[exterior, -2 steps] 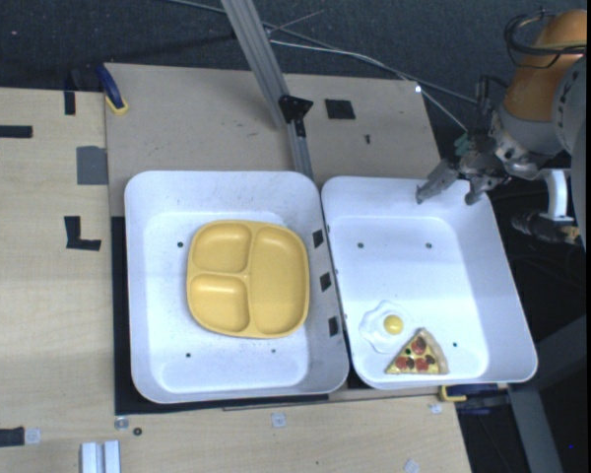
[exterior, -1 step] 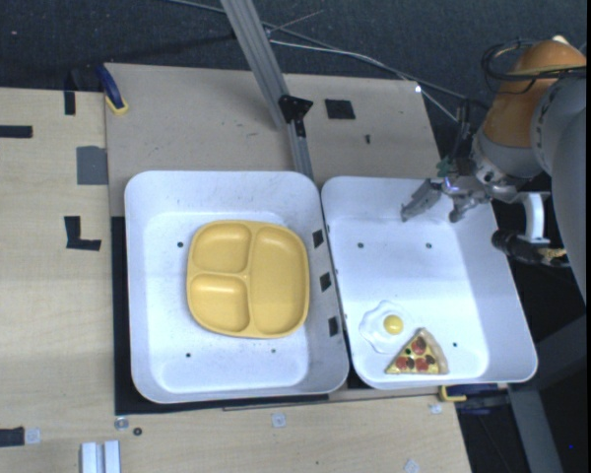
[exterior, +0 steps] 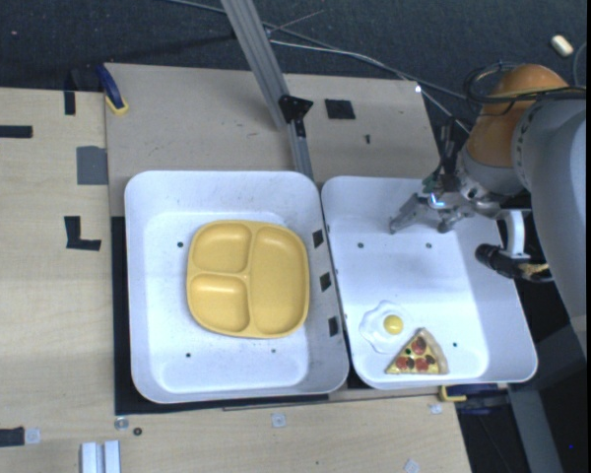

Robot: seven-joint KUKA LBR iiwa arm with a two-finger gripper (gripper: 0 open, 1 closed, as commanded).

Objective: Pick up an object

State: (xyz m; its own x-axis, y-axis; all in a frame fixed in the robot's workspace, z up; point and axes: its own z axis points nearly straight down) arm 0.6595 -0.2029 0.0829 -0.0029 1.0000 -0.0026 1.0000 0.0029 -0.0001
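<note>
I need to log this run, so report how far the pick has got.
Done: nothing looks lifted. The fried egg toy and pizza slice toy lie in the right bin, and the yellow divided plate sits in the left bin. In hand: the gripper is over the right bin's far end, apart from all three. Left: reaching an object, grasping, lifting.

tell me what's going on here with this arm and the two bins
A grey robot arm with an orange band reaches in from the right, its two-finger gripper above the far end of the right white bin, with nothing between its fingers. A toy fried egg and a toy pizza slice lie untouched at that bin's near end. A yellow three-compartment plate sits in the left white bin.
</note>
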